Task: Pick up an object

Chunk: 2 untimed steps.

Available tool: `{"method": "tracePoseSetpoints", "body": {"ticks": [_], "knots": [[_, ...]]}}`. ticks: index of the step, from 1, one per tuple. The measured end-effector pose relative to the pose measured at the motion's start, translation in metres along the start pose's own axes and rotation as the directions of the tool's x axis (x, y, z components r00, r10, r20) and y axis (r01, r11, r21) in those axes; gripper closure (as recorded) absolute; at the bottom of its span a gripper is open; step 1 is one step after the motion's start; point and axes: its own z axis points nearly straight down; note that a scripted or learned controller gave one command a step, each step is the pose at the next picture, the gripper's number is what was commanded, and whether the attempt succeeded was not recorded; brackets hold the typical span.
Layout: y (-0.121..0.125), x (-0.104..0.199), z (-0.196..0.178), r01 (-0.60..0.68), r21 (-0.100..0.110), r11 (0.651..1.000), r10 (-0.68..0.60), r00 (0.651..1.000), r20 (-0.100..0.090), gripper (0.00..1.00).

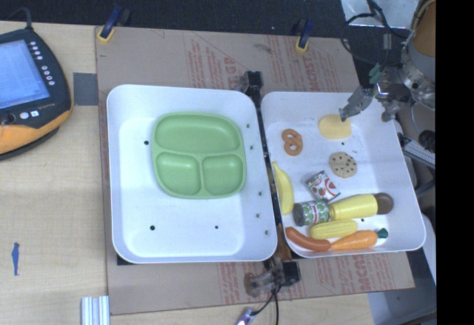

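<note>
Nothing here reads clearly. The brown cardboard sheet (pixel 222 57) under the two bins carries faint red print, running along its 12 o'clock strip and again near 6 o'clock, but the letters are too blurred to make out. The small can (pixel 312 212) and the red-and-white packet (pixel 323 186) in the right bin (pixel 385 146) bear labels, equally illegible.

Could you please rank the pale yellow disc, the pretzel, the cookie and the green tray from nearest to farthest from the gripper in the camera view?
From the gripper, at the right bin's upper right:
1. Pale yellow disc, right beside the fingertip.
2. Cookie, below the disc. The pretzel, to the left, is about as far; too close to call.
3. Green tray, over in the left bin.
</note>
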Motion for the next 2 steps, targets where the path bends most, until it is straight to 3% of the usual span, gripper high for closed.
{"method": "tracePoseSetpoints", "body": {"ticks": [1,2], "knots": [[-0.022,0.042,0.151,0.002,0.001,1.0,-0.002,1.0,0.001,0.0],[0.038,0.039,0.15,-0.001,-0.001,1.0,0.001,1.0,-0.001,0.0]]}}
